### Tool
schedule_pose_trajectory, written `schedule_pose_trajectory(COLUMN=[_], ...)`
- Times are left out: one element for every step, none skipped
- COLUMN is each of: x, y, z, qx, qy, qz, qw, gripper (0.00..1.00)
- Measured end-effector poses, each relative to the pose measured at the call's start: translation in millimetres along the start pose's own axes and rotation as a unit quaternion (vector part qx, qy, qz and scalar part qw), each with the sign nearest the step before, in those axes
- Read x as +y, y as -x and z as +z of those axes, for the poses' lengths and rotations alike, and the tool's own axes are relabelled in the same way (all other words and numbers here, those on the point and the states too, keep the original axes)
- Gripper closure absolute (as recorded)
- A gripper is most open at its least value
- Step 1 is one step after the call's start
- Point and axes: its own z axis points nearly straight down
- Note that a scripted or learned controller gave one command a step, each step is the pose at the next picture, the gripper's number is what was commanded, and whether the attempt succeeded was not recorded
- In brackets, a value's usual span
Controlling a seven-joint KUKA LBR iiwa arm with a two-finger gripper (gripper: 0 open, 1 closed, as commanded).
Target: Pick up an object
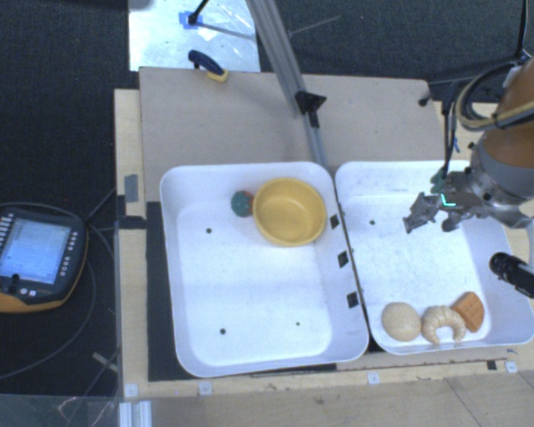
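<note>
Left of the yellow bowl [289, 210] sits a small green ball [241, 204]. Right of the bowl, my gripper [434, 213] hangs with fingers apart, holding nothing. I should go straight down slowly onto the round bun [400, 321], croissant [443, 324] or toast [468, 310]. Both white bins [249, 327] rest on a brown bench [365, 114].

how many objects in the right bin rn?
3, all along the near edge of the right bin: a pale round bun-like item, a croissant-shaped piece right of it, and an orange waffle-like piece at the far right. The gripper hovers farther back.
</note>
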Motion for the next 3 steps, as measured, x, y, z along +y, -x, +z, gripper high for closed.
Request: schedule_pose_trajectory(x=[0,-7,-7], y=[0,-6,-12], z=[0,47,90], qx=[0.000,0.000,0.000], qy=[0.000,-0.002,-0.002], qz=[0.000,0.000,0.000], qw=[1.0000,1.0000,1.0000], gripper=[0.00,0.00,0.00])
